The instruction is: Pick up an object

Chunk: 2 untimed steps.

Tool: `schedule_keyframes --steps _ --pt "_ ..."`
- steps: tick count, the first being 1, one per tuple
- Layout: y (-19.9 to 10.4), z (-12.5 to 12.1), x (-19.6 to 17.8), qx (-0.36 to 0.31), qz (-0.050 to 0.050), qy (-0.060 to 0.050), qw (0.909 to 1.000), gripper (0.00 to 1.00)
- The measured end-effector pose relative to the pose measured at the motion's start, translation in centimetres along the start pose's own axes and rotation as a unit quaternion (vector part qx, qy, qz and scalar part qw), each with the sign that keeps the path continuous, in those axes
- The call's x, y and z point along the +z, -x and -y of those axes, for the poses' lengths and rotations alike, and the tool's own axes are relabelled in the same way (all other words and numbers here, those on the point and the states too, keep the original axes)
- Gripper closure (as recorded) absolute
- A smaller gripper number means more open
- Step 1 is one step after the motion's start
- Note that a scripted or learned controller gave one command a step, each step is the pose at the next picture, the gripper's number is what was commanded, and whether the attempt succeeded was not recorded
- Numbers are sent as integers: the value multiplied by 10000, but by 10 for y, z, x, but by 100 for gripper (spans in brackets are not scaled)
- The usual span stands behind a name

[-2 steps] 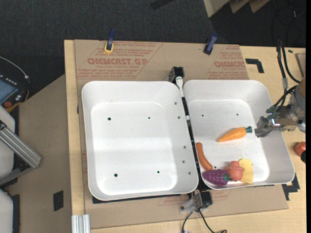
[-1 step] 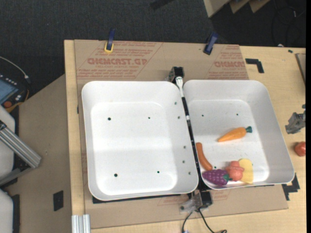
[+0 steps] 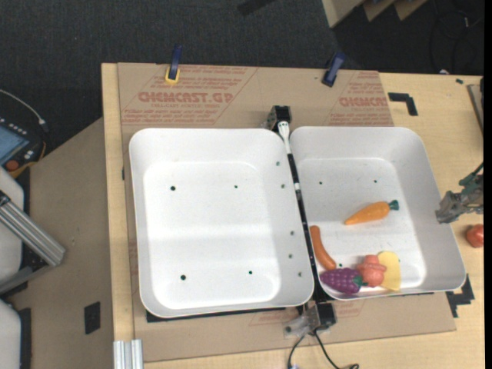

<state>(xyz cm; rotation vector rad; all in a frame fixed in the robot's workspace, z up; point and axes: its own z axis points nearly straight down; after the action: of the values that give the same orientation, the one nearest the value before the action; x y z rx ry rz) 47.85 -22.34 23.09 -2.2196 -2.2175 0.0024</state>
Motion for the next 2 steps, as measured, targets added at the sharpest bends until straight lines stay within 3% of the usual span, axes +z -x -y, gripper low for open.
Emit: schedule_keyframes --steps 1,2 --pt "0 0 35 0 -2 -1 10000 100" --pt "-63 -3 -12 -37 8 50 10000 100"
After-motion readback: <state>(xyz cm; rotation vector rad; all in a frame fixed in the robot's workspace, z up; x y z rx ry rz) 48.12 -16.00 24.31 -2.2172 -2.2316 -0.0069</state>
